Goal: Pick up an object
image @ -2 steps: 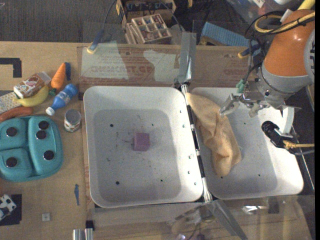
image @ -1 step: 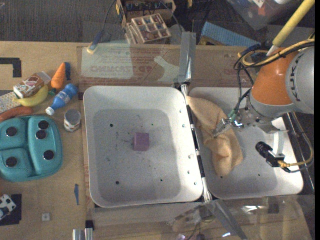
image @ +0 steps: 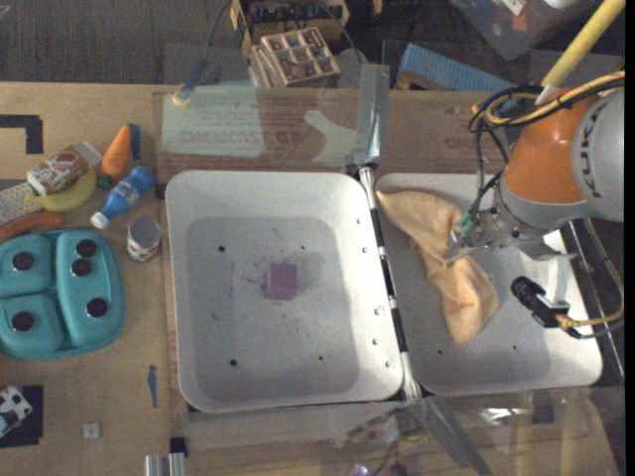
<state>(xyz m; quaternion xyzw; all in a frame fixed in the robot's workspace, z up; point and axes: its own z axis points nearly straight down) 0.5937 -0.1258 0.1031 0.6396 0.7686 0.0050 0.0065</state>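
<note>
A crumpled tan cloth point(image: 444, 258) lies in the right bin point(image: 516, 365), stretching from its back left corner toward the middle. My gripper point(image: 465, 237) is down at the cloth's right edge, touching or just above the fabric, under the orange-banded wrist point(image: 541, 162). A small purple block point(image: 281, 281) rests flat near the middle of the left bin point(image: 198, 345), far from the gripper.
A black cable plug point(image: 534, 298) hangs over the right bin beside the cloth. Left of the bins lie a teal tray point(image: 60, 291), a small can point(image: 144, 237), a blue bottle point(image: 124, 195) and an orange carrot point(image: 119, 150). Boxes point(image: 295, 56) stand behind.
</note>
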